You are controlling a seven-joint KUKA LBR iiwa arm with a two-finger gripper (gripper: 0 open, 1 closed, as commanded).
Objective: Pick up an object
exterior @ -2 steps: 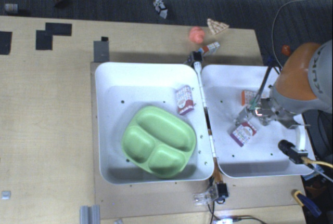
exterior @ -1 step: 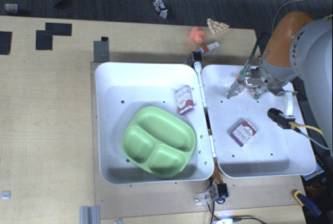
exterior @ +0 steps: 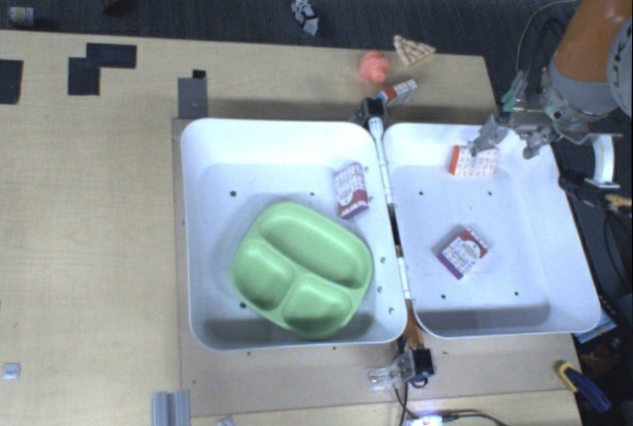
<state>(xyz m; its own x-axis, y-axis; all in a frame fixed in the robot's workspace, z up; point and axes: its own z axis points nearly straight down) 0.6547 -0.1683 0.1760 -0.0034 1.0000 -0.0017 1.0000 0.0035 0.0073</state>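
Green divided plate (exterior: 302, 266) fills left bin's (exterior: 203, 216) front; hand (exterior: 506, 139) released, touching orange-white packet (exterior: 473, 161) near right bin's back edge.

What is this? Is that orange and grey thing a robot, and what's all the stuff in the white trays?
Yes, that is a robot arm. It reaches in from the right, and the camera sits up high, looking down at a slant. At its end is a hand with two fingers for picking things up. The hand sits just above a small orange and white packet in the right tray. I cannot tell if it is gripping the packet. That tray also has a small red and white box. The left tray holds a green plate with sections and another little red and white box. Behind the trays on the wooden bench lie a pink ball and a toy pizza slice.
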